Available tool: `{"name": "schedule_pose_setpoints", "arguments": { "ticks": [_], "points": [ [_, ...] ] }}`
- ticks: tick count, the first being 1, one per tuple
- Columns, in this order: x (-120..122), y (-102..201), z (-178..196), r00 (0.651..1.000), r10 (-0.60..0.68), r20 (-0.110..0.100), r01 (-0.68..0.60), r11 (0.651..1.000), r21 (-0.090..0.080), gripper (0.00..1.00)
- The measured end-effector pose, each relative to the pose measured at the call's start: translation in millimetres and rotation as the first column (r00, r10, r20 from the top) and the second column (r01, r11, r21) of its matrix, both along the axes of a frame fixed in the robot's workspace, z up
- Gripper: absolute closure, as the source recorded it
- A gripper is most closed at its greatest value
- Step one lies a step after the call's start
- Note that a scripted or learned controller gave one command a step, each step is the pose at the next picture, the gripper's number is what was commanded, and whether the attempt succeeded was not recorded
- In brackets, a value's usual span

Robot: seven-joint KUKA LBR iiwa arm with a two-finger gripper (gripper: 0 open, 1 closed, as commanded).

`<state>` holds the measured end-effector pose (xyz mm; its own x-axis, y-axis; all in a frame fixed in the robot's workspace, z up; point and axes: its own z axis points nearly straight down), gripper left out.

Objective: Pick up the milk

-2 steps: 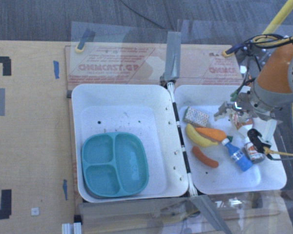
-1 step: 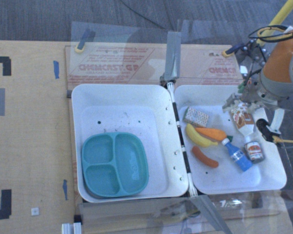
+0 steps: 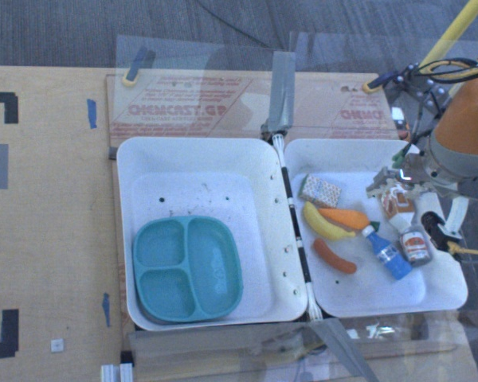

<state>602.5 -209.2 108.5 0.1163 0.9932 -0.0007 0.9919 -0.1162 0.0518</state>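
Left bin (image 3: 143, 165): teal divided plate (image 3: 188, 269) in the near-left corner. Right bin (image 3: 442, 293): small patterned box (image 3: 320, 190) near the left wall, banana (image 3: 327, 223) touching carrot (image 3: 344, 217), sausage (image 3: 335, 255) below, blue bottle (image 3: 387, 255), brown jar (image 3: 415, 246). Milk (image 3: 397, 203), a small carton, by the right edge under the gripper (image 3: 392, 183); gripper state: can't tell.

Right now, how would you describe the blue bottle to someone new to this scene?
Look in the right-hand white bin, toward its near right. The blue bottle lies there, pale cap toward the carrot, a small can beside it. It is that bin's only blue thing.
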Motion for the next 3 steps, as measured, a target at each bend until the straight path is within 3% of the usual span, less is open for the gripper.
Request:
{"name": "schedule_pose_setpoints", "arguments": {
  "ticks": [1,2,3],
  "points": [
    [2.5,-2.5,14.8,1.0,0.0,0.009,0.0,1.0,-0.008,1.0],
    [0.9,-3.4,12.3,1.0,0.0,0.004,0.0,1.0,-0.01,0.0],
    [13.6,0.5,-20.9,0.999,0.031,-0.044,-0.03,0.999,0.013,0.0]
  ]
}}
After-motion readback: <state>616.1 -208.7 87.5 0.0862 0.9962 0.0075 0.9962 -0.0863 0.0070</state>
